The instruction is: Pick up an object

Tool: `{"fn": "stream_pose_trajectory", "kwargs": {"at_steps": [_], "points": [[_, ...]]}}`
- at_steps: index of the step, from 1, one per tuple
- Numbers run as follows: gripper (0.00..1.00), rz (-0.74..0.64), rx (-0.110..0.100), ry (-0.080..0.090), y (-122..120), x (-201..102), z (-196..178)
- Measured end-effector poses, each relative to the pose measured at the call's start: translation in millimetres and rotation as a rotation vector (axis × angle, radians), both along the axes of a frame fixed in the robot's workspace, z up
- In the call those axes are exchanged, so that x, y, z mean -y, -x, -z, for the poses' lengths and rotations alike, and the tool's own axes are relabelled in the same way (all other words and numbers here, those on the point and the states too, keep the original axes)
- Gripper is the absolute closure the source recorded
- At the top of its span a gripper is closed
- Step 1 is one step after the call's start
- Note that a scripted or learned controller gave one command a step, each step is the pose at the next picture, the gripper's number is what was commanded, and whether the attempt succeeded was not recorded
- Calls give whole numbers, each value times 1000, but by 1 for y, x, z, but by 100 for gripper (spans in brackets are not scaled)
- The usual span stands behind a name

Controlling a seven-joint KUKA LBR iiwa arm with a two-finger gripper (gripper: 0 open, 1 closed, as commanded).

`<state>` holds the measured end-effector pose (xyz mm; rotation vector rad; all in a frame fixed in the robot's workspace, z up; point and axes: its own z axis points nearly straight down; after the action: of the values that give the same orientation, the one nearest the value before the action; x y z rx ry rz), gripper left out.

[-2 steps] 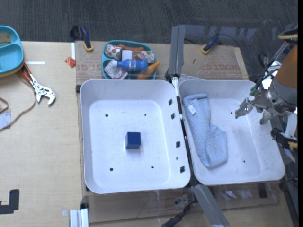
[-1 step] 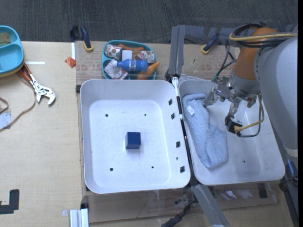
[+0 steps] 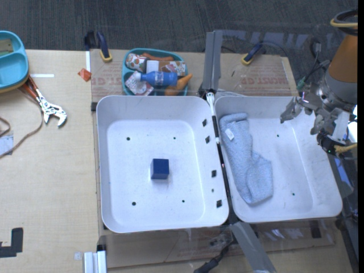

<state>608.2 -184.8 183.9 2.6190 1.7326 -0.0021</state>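
- We find two shallow white bins side by side on the bench: the left bin (image 3: pixel 114 169) and the right bin (image 3: pixel 307 192).
- In the left bin we note a single small blue cube (image 3: pixel 160 168), resting on the floor slightly below the bin's centre, apart from every wall.
- In the right bin we note a light blue-grey cloth (image 3: pixel 245 155), crumpled and lying lengthwise along the bin's left side, just beside the divider between the bins.
- The arm enters at the upper right; its orange band (image 3: pixel 348 61) is visible above the wrist.
- The gripper (image 3: pixel 315 118) sits over the upper right corner of the right bin, well apart from the cloth and from the cube.
- We cannot tell whether it is open or closed; we see no object in it.
- Behind the left bin stands a small blue tray (image 3: pixel 154 73) of assorted items.
- On the bench to the far left we record a wrench (image 3: pixel 48 110) and the edge of a light blue dish (image 3: pixel 14 58).
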Motion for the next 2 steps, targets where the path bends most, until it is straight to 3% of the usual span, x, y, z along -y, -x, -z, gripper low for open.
{"fn": "stream_pose_trajectory", "kwargs": {"at_steps": [1,2], "points": [[0,46,-2,-2,28,-69,92],[0,139,-3,-2,81,-52,93]]}}
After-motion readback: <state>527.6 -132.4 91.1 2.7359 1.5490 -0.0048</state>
